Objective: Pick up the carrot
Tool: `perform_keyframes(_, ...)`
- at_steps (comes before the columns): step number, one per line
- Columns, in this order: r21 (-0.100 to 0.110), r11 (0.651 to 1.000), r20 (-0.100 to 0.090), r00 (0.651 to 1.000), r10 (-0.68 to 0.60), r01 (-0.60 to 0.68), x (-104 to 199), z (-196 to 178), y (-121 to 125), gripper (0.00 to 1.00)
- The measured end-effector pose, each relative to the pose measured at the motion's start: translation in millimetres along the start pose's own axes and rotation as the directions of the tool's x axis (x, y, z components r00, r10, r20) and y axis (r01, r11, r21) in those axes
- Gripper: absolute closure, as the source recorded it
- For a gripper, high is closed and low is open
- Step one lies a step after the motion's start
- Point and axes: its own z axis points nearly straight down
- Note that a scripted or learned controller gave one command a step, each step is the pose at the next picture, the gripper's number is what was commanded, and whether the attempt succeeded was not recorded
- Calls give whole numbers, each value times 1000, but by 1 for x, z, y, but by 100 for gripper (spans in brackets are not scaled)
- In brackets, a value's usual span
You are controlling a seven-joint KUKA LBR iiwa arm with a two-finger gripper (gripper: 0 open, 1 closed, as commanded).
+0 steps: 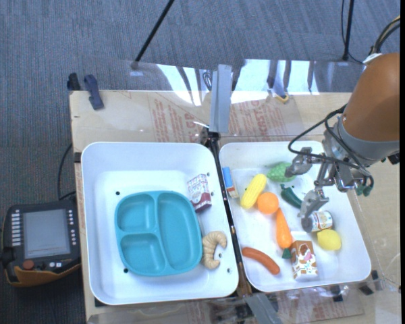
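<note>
From the camera view above the bench, my gripper (315, 198) hangs over the right bin (361, 265), above its right-hand half. My fingers look spread a little with nothing between them, so I am carrying nothing. The angle is steep, so I would call the opening moderate rather than wide.

The carrot (283, 232) lies near the middle of that bin, at about eight o'clock from my fingertips and near them. It points roughly twelve to six, thick end uppermost. An orange ball (268, 202) touches or nearly touches its top end at eleven o'clock. A small carton (304, 258) sits just beside its lower end at five o'clock. A tin (319, 221) is close at two o'clock from the carrot, almost under my fingers, with a lemon (329, 239) beyond it. A sausage (261, 260) lies at seven o'clock, apart from it.

To do this step well, I judge I should shift toward eight o'clock until I am centred over the carrot's middle, clear of the ball and the carton. My fingers should close across its narrow width, so I would turn my wrist to set them at three and nine o'clock. I would open wider before descending, since the tin crowds the three o'clock side. The carrot's taper could let it slip, so I would grip nearer the thick part and lift straight.
</note>
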Motion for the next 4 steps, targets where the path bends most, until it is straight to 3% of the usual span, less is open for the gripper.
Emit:
perform_keyframes(1, -2, 999, -9, 999, 40, -40, 29, 132, 20, 0)
perform_keyframes(2, -1, 999, -1, 999, 35, -35, 26, 119, 22, 100)
perform_keyframes(3, -1, 940, 1, 940, 341, -341, 46, 52, 116, 100)
perform_keyframes(4, 1, 901, -3, 901, 433, -433, 67, 53, 115, 100)
